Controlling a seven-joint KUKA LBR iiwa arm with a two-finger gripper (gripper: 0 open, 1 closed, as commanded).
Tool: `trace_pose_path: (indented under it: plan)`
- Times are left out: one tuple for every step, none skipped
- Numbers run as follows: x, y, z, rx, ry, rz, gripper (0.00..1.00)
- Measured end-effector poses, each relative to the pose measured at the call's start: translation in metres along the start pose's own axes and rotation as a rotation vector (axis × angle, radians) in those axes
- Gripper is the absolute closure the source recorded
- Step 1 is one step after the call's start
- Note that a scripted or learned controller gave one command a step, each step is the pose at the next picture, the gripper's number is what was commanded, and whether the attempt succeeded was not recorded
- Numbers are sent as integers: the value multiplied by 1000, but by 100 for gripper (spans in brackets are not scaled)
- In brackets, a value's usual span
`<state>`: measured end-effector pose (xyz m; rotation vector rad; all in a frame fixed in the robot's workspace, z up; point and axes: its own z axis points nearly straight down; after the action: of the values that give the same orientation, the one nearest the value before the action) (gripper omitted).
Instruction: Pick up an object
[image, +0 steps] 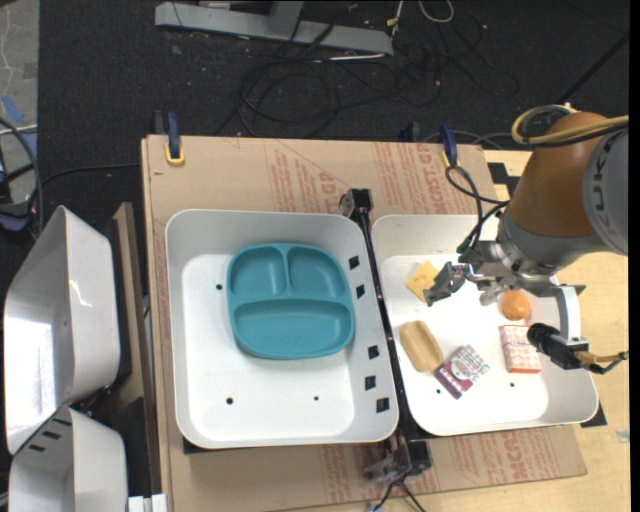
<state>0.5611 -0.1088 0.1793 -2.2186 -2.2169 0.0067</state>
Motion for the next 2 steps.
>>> trace_pose_path:
  plan:
    - [-1, 1, 44, -2, 0, 1, 0]
    - [0, 1, 90, -3, 0, 1, 0]
